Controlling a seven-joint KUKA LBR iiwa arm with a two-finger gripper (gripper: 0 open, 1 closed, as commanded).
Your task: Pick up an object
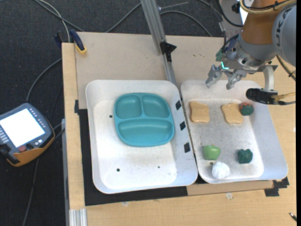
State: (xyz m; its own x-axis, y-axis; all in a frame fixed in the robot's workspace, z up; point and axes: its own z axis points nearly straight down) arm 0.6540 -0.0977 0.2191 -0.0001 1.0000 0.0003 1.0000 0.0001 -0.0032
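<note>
My gripper [222, 80] hangs open above the far edge of the right bin [268, 145], with nothing between its fingers. Below it in that bin lie two tan bread slices, one [199, 112] at the left and one [232, 114] further right. A red strawberry-like piece [247, 109] touches the right slice. Nearer the front sit a green apple [211, 151], a dark green broccoli piece [244, 156] and a white garlic-like piece [220, 170].
The left bin [103, 164] holds a teal divided plate [143, 118]. A metal pole [155, 27] rises behind the bins. A black cable end [261, 95] hangs beside the wrist. A handheld pendant [21, 133] lies on the floor at left.
</note>
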